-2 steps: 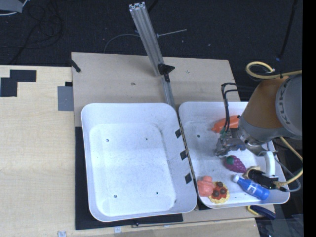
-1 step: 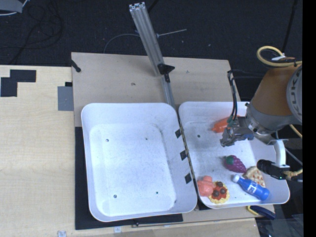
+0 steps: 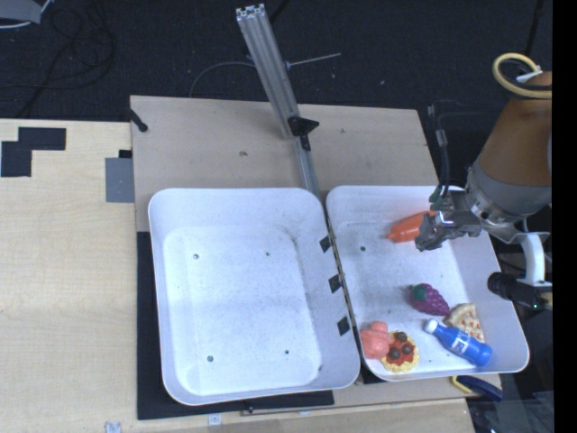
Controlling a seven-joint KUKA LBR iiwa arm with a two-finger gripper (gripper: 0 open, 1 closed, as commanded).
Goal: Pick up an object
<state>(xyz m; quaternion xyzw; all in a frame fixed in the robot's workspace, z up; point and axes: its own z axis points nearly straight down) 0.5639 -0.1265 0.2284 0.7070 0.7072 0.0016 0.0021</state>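
**Desk:** Nearest the lens?

**Photographer:** Blue bottle (image 3: pixel 460 342) along the right bin's (image 3: pixel 379 207) front edge, beside a waffle piece (image 3: pixel 467 318), a fruit tart (image 3: pixel 399 352) and a pink toy (image 3: pixel 375 338). Purple grapes (image 3: pixel 429 299) lie mid-bin.

**Desk:** And the arm?

**Photographer:** Gripper (image 3: pixel 431 238) sits low at an orange carrot's (image 3: pixel 406 227) right end, near the bin's back. Whether it pinches the carrot, I cannot tell. Left bin (image 3: pixel 180 207) adjoins.

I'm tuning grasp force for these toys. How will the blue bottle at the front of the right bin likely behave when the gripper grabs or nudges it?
The blue bottle lies on its side, so being round it will probably roll if nudged. It looks like smooth plastic, likely light and somewhat slippery. It rests close to the waffle piece and the bin's rim, which may crowd the gripper.
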